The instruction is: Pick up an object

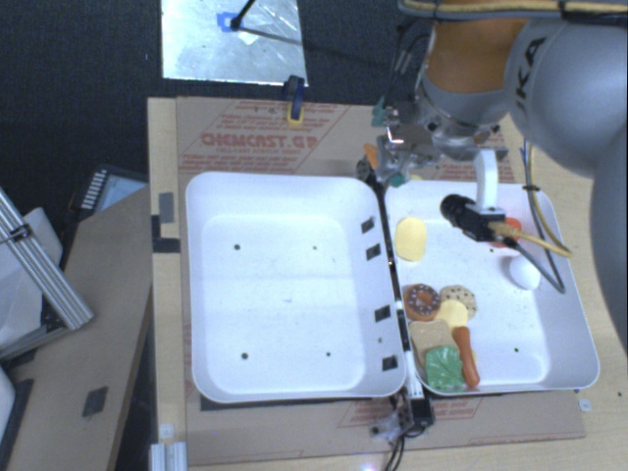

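The right bin point(549, 346) holds several toy foods. A pale yellow oval piece point(411, 238) lies near its left wall. Further forward sit a chocolate donut point(422, 301), a cookie point(458, 296), a tan bread slice point(429, 338), an orange carrot-like stick point(468, 355) and a green leafy piece point(443, 370). A white egg point(525, 274) rests toward the right, with a small orange-red piece point(507, 230) behind it. My gripper point(386, 170) hangs over the bin's back left corner, above the divider, behind the yellow piece. Nothing shows between its tips.
The left bin point(211, 263) lies beside the right one, joined by a black-clipped divider point(391, 273). A cardboard sheet point(255, 130) lies under both bins. A yellow and blue clamp point(294, 101) stands at the back, and a foil-like sheet point(233, 26) lies beyond it.
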